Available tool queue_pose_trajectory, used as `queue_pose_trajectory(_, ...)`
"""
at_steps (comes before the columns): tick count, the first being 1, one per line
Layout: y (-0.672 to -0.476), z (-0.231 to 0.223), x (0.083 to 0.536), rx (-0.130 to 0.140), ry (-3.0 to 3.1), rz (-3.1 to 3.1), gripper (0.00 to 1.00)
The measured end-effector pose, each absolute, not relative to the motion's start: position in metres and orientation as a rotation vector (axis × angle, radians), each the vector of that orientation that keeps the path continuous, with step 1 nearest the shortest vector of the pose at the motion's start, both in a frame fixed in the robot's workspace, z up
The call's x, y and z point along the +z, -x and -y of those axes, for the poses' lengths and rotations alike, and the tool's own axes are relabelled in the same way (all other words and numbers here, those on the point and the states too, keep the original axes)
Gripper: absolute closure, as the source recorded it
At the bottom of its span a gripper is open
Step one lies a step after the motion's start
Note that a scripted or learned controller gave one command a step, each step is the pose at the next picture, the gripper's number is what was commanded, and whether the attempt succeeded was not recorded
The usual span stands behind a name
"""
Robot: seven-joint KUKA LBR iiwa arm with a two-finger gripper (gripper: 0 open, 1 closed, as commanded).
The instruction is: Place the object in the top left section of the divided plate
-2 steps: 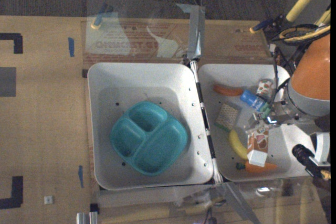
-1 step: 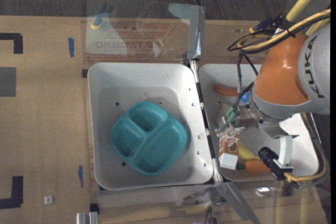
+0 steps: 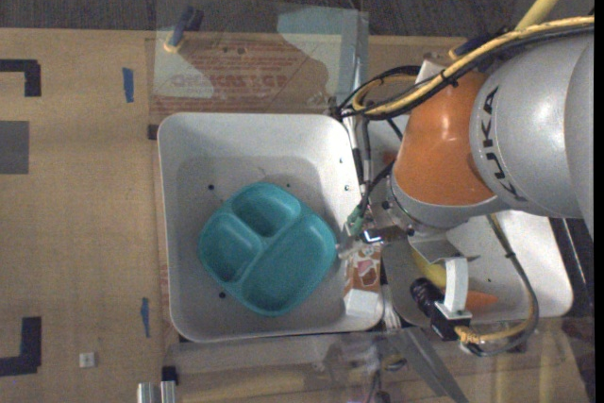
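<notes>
Your teal plate (image 3: 267,247) lies tilted in the left bin (image 3: 189,165) on the counter (image 3: 75,231). The arm (image 3: 472,146) covers the right bin, where an orange object (image 3: 479,300) peeks out beside it. You cannot tell the pincer's state.

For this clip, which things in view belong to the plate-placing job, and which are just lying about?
Belongs to the job:
- teal divided plate in the left bin
- arm's wrist over the gap between the bins
- small brown and white item under it, possibly the object

Lying about:
- yellow and orange items in the right bin
- clear sheet above the left bin
- blue tape marks on the bench
</notes>
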State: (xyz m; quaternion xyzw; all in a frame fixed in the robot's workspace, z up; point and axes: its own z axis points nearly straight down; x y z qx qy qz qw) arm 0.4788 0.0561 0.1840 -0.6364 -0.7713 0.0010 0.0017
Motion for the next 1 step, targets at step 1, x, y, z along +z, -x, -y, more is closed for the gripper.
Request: queue_pose_trajectory(1,-0.4793,-0.0444,0.1839,0.001,2.183,2.259,1.00)
